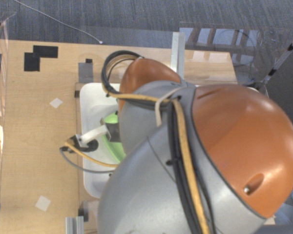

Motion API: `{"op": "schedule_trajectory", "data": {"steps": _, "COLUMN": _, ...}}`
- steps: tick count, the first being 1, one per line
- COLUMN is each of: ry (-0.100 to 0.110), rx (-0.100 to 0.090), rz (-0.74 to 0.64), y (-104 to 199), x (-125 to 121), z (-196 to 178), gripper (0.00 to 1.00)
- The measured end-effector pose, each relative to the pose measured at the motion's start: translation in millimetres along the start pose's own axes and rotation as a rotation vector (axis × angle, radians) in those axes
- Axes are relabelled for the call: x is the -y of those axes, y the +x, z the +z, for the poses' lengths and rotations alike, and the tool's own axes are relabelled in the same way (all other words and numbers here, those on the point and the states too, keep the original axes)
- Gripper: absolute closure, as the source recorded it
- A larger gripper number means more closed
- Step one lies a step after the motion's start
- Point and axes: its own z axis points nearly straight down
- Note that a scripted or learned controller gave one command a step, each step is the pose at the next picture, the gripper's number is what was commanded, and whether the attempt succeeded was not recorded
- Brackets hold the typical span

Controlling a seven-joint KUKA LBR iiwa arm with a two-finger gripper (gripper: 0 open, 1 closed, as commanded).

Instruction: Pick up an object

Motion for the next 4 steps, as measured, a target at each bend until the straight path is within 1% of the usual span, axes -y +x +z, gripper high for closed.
{"op": "schedule_trajectory", "data": {"steps": 1, "ry": -0.001, "rx": 0.001, "rz": 0.135, "y": -8.3, "x": 2.0, "z": -40.0, "gripper": 1.0}}
{"op": "schedule_trajectory", "data": {"steps": 2, "ry": -0.002, "rx": 0.0, "rz": -0.261, "y": -10.6, "x": 3.3, "z": -141.4, "gripper": 1.0}}
{"op": "schedule_trajectory", "data": {"steps": 3, "ry": -0.004, "rx": 0.007, "rz": 0.057, "y": -14.3, "x": -2.5, "z": -51.6, "gripper": 1.0}}
{"op": "schedule_trajectory", "data": {"steps": 4, "ry": 0.002, "rx": -0.008, "rz": 0.122, "y": -5.3, "x": 2.0, "z": -200.0, "gripper": 1.0}}
